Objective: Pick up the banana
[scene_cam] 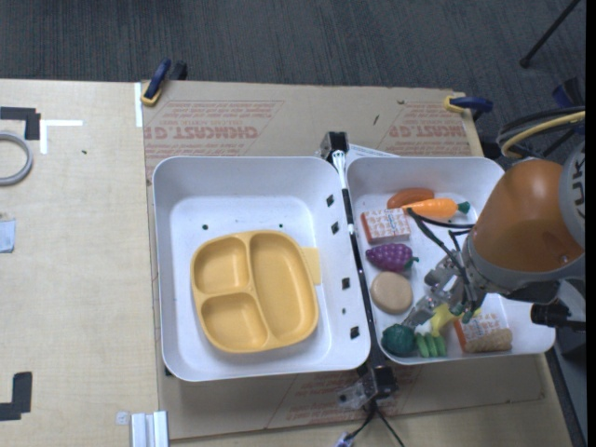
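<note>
Just beneath the gripper [445,307], in the right bin [526,347], the banana [441,318] peeks out yellow; we cannot tell the jaws' state, so we'd centre over it before closing

Brightness: even, fairly bright overhead light.
Glare: soft sheen on the shallow white plastic left bin [177,277], strongest along its rim.
Shadows: faint, short shadow beside the yellow three-compartment plate [253,291] inside that bin; darker shade right of the bin, under the grey arm with its orange band [526,217].
Sharpness: mildly soft and grainy overall; small items right of the bin blur together.
Distortion: slight bowing of the bin's edges.
</note>
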Motion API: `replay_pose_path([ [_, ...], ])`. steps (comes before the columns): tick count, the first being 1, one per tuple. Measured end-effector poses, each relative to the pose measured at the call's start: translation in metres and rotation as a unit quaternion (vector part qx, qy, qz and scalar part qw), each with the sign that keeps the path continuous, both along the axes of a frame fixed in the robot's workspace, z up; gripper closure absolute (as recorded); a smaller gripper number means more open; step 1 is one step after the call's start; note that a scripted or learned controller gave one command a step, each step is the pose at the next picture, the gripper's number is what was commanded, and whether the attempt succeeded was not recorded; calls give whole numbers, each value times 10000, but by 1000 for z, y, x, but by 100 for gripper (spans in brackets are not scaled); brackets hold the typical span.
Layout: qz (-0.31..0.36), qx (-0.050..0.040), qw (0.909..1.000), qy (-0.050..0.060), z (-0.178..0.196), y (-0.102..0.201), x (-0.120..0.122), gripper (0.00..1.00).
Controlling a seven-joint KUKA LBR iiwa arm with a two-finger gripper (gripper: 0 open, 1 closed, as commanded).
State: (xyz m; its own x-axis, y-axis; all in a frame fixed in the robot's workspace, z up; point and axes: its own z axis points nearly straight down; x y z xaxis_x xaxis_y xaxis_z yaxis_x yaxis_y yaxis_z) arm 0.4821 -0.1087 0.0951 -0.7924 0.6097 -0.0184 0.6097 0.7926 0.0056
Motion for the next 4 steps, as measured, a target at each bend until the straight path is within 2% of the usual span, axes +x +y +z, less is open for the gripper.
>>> replay_pose_path([
  [1, -10, 18, 10000, 31, 8, 1, -1, 100],
  [2, 76, 34, 9999, 87, -3, -5, -4, 100],
  [3, 1239, 15, 9923, 73, 13, -39, 25, 100],
  [4, 1241, 17, 9922, 73, 13, -39, 25, 0],
])
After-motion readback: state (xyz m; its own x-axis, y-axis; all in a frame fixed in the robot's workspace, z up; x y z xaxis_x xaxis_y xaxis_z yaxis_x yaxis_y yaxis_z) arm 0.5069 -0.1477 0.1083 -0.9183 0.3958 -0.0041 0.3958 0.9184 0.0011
